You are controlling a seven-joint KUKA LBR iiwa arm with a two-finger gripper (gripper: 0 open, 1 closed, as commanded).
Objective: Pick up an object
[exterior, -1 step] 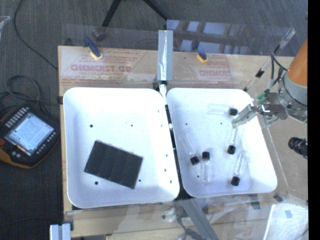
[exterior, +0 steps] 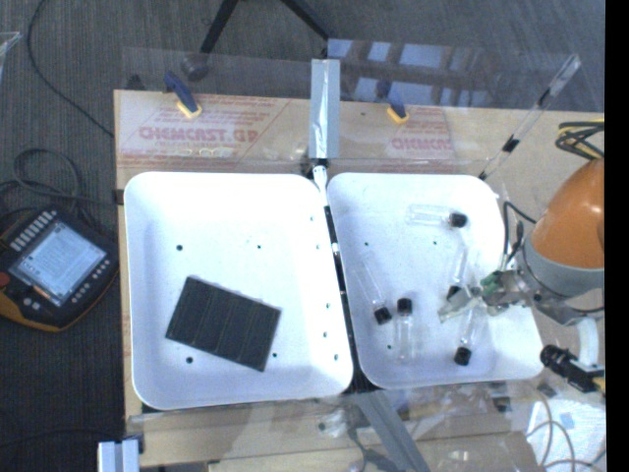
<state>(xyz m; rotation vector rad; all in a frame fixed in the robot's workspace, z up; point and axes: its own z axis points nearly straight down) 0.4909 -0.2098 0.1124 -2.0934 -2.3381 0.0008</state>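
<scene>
Several clear vials with black caps lie in the right bin (exterior: 373,205). One vial (exterior: 430,214) rests near the back, two more (exterior: 402,324) (exterior: 370,291) lie at the front left, and another (exterior: 464,342) sits near the front right. My gripper (exterior: 479,296) reaches in from the right, low over the bin's right side, beside a vial (exterior: 460,266) whose cap points toward it. I see nothing clearly held. A dark ribbed rectangular pad (exterior: 223,323) lies flat in the left bin (exterior: 157,224).
The grey arm with its orange band (exterior: 575,229) overhangs the right bin's right rim. Cables (exterior: 565,362) trail at the front right. A pendant controller (exterior: 51,264) lies on the floor to the left. A metal post (exterior: 324,106) stands behind the bins.
</scene>
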